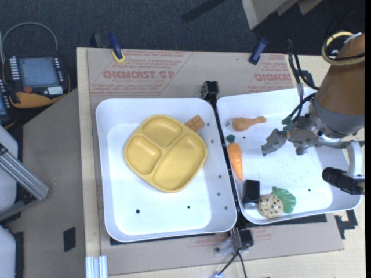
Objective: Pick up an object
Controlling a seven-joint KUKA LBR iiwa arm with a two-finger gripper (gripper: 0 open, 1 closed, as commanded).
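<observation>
light: bright and even, from above | shadows: soft and short, under the yellow divided plastic plate (166, 153) and the grey metal claw (277, 144) | glare: two shallow white plastic bins (116, 172) nearly washed out | dim: dark floor at the top | focus: mostly sharp, slight grain, no clear edge distortion
</observation>
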